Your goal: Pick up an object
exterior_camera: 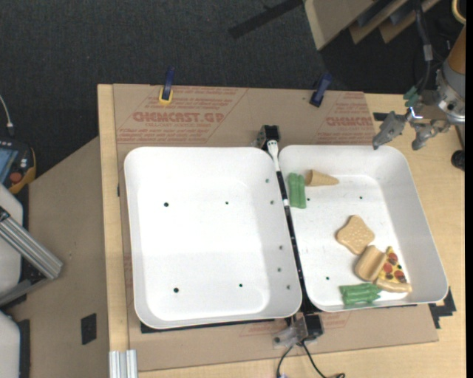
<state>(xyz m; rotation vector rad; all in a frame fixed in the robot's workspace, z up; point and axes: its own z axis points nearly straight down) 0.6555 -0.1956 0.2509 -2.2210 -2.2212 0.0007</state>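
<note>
Dark grey carpet floor (pixel 111 37) across the top and left. Brown cardboard sheet (pixel 244 111) with red print over the bench, pinned at the far edge by a blue-and-yellow clamp (pixel 167 88) and a blue clamp (pixel 321 90). Light wooden benchtop (pixel 454 221) at right. Aluminium rail (pixel 29 247) at left, slanted. Cardboard boxes (pixel 362 18) at top. Even, soft lighting.
</note>
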